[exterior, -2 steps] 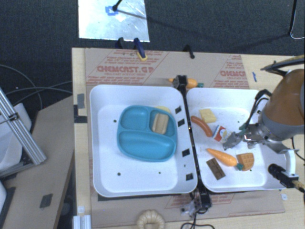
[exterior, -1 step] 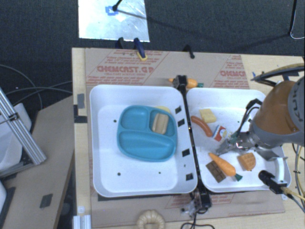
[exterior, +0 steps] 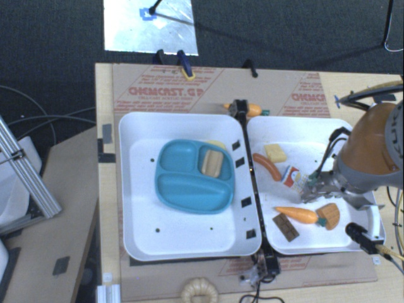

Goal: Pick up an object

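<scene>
carton (exterior: 291, 176) under the gripper, right bin

the carton, a small red and white pack, lies mid right bin (exterior: 353, 248), just beside the gripper (exterior: 310, 188), which hangs low over it. whether it grips anything, i cannot tell. a good grasp would likely need a straight descent, centred on the pack. close by: sausage (exterior: 267, 167), cheese (exterior: 275, 153), carrot (exterior: 297, 214), a brown block (exterior: 285, 226). the left bin (exterior: 136, 137) holds a blue tray (exterior: 189, 191).

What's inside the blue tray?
In the blue tray, a tan bread-like piece lies in its upper right compartment. Something pale yellow peeks out behind the tray; most of it is hidden.
</scene>
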### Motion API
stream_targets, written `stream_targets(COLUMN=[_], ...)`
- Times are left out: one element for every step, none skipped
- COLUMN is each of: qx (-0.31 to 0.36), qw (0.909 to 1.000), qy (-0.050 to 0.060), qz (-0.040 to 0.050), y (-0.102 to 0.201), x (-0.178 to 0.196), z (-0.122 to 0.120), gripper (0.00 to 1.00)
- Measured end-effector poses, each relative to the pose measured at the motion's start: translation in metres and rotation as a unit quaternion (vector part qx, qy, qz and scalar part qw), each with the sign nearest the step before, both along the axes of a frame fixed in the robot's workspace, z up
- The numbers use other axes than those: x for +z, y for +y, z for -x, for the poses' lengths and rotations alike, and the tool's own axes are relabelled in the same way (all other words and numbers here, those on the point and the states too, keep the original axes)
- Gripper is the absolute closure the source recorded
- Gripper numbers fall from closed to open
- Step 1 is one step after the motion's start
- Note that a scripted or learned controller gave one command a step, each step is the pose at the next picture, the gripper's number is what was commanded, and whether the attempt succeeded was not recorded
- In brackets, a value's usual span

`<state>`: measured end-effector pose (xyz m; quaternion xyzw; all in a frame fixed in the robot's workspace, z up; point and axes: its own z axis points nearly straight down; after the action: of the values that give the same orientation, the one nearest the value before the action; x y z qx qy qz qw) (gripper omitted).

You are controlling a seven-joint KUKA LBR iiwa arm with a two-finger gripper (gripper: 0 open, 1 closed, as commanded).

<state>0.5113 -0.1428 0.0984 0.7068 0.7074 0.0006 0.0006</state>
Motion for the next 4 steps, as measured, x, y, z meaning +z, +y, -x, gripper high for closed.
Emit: stream_targets(qx=[0.002, 0.002, 0.002, 0.005], qw=[1.0000, 1.0000, 1.0000, 1.0000], qy=[-0.002, -0.002, -0.002, -0.001], qz=[0.0005, 0.0008, 0.0007, -0.0007], y=[0.008, 0.010, 0.010, 0.068], x=[0.051, 0.094, 0.128, 0.133], z=[-0.007, -0.010, -0.012, -0.022], gripper=[1.00, 1.00, 1.00, 1.00])
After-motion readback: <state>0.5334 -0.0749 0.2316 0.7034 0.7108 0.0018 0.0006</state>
